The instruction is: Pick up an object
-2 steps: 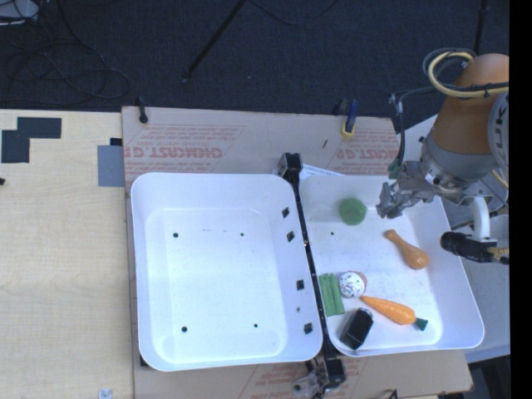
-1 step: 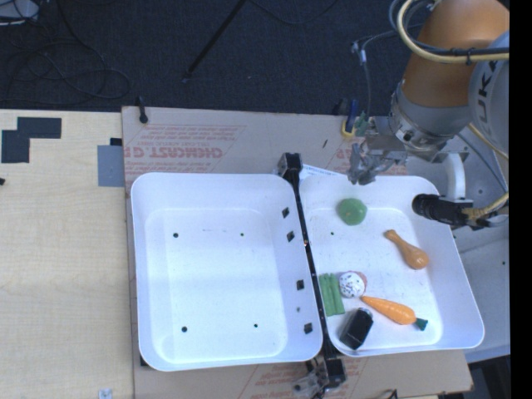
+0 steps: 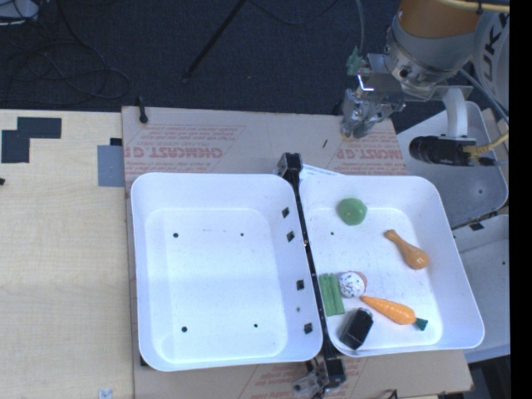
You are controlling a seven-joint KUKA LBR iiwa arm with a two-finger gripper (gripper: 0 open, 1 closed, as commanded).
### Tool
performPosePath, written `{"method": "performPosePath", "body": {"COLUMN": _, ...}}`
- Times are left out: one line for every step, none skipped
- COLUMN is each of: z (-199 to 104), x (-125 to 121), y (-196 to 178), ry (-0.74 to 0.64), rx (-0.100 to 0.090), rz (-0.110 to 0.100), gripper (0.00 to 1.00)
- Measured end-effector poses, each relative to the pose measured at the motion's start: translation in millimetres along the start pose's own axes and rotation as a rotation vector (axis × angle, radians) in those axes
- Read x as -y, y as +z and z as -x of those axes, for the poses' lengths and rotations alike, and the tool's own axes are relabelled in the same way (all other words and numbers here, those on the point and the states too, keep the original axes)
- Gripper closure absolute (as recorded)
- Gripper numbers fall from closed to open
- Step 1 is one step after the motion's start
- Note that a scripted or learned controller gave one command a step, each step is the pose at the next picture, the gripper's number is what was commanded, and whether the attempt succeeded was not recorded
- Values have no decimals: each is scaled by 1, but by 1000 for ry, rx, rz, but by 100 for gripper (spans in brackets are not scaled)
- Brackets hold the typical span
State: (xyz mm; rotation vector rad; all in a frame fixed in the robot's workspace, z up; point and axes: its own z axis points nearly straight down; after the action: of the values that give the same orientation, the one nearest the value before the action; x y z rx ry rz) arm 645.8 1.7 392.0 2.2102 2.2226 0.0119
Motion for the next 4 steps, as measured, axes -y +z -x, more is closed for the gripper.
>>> {"method": "performPosePath", "body": {"z": -35, "x": 1, "y": -70, "ry": 1, "rx": -1, "rz": -5, "gripper": 100}}
{"method": "performPosePath", "body": {"z": -58, "x": 0, "y": -151, "ry": 3, "rx": 0, "rz": -5, "gripper": 100}}
{"method": "performPosePath", "body": {"z": -61, "x": 0, "y": -145, "ry": 4, "rx": 1, "rz": -15, "gripper": 100}}
{"method": "performPosePath", "body": {"z": -67, "x": 0, "y": -145, "ry": 4, "rx": 1, "rz": -14, "gripper": 100}}
